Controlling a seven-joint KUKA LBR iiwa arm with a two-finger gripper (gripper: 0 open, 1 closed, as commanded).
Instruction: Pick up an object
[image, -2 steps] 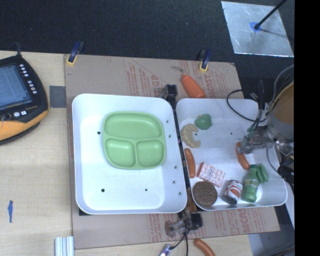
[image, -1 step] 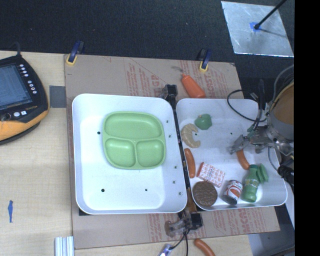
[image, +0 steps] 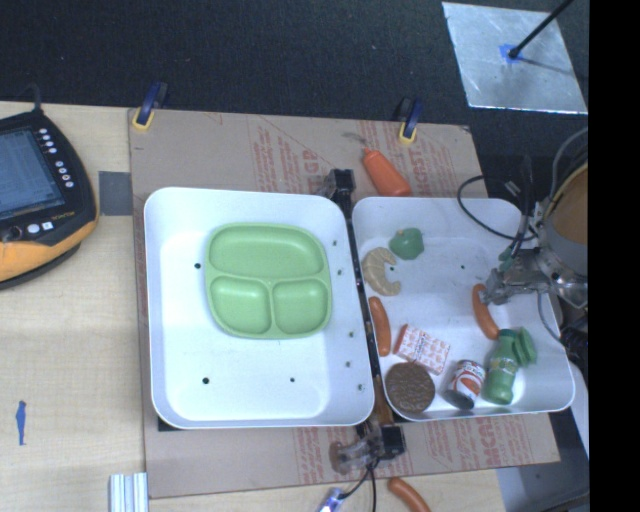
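End effector: right edge of frame, mid height, low over the right bin (image: 450, 215), around (image: 515, 278). Cables and blur cover the tip, so I cannot tell its state, and nothing is visibly held.
Likely target: orange sausage (image: 485, 312) just below-left of the end effector, near the bin's right wall. Closest item to the tool, so my guess is the arm is placed for that one (task names no specific object).
Green bottle (image: 505, 365): lower right of the bin, leaning against a small can (image: 464, 380). Close under the sausage; could get nudged on a descent.
Other right-bin contents: brown disc (image: 410, 388) at lower left, red-and-white packet (image: 423, 346) just above it, a second sausage (image: 381, 325) along the left wall, beige croissant-shaped piece (image: 380, 271) and a green lump (image: 406, 242) in the upper part.
Left bin (image: 170, 300): holds a green divided plate (image: 268, 279), well apart from the arm.
Outside the bins: carrot (image: 385, 173) on the cardboard above the right bin, another orange piece (image: 410, 492) at the bottom edge, teach pendant (image: 35, 195) on the desk (image: 60, 380) at upper left.
Obstruction: black cable (image: 480, 205) loops over the bin's upper right corner; wall proximity limits approach angle for the sausage.
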